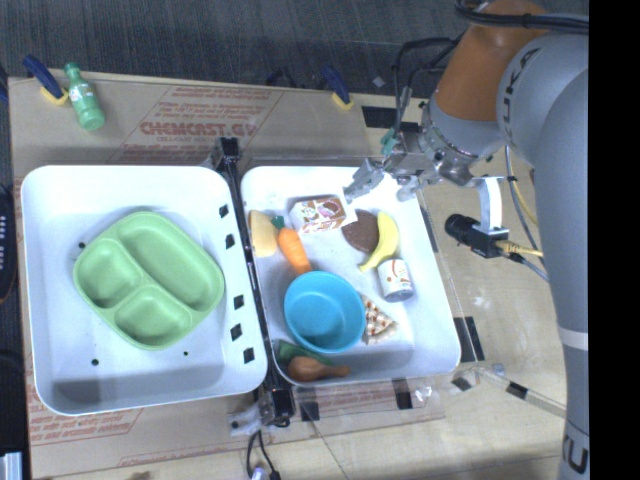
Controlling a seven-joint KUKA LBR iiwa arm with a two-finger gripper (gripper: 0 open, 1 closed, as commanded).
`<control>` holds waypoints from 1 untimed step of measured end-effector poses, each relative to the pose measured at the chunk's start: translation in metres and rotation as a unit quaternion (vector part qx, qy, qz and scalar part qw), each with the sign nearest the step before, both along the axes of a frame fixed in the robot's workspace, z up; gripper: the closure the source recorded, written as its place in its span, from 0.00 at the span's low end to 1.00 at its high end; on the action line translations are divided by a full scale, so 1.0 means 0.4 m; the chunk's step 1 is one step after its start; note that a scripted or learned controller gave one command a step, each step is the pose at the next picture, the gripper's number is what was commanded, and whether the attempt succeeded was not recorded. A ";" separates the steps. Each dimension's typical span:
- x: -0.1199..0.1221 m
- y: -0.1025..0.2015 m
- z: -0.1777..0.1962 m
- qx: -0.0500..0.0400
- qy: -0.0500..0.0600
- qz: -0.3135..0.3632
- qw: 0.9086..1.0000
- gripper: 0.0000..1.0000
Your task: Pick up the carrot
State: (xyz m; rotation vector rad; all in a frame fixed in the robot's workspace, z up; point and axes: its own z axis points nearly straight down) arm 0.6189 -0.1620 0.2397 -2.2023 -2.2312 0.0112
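Note:
The orange carrot [293, 249] lies in the right bin [440, 313], near its left wall, between a pale yellow item [263, 233] and the blue bowl [323, 311]. My gripper [384, 185] hovers over the bin's far edge, up and to the right of the carrot and well apart from it. Its fingers stand spread with nothing between them. A small snack packet [319, 213] lies between the gripper and the carrot.
The right bin also holds a banana [381, 241], a brown round item [359, 232], a small can [396, 281], a pizza slice [376, 320] and a brownish-orange vegetable with a green top [309, 368]. The left bin [50, 298] holds a green divided plate [148, 277]. A green bottle [85, 99] stands at the far left.

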 end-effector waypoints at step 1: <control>-0.080 0.182 -0.282 0.001 0.004 -0.019 1.000 0.00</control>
